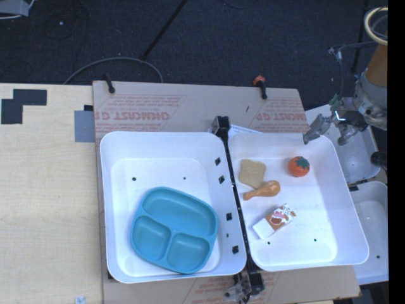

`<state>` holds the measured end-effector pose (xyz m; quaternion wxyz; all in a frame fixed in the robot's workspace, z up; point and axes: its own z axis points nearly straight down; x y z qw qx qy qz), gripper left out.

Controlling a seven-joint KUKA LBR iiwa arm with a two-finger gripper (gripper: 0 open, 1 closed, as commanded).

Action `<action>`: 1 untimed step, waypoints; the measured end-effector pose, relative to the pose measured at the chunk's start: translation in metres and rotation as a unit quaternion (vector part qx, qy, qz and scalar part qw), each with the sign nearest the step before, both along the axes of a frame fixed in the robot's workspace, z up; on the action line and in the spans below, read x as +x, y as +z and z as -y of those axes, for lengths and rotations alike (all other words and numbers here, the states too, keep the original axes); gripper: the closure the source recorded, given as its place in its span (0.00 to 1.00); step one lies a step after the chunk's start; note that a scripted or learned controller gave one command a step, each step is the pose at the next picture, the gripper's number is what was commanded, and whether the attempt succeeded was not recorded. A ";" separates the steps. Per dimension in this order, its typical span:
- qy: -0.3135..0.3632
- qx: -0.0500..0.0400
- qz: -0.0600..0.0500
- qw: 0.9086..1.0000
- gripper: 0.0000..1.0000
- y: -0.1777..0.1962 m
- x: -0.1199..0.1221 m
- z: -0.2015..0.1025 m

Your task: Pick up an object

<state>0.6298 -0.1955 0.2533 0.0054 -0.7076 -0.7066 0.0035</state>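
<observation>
Your hand [330,129] hangs above the upper right corner of the right bin [351,233], its two grey fingers spread apart with nothing between them. You can see the arm's orange band [378,65] at the right edge of the view. Inside the right bin lie four things you could pick: an orange tomato-like toy [299,166] nearest your hand, a tan slice of bread [252,172], a drumstick-shaped piece [262,190] just below the bread, and a small white and red packet [274,220] lower down. Your left bin [107,189] holds a blue divided plate [174,229] with three compartments. Both bins sit on a cardboard sheet [158,106] on the desk [44,201].
</observation>
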 end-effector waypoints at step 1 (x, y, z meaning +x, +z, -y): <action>0.001 -0.001 0.006 1.000 0.00 0.007 0.002 0.000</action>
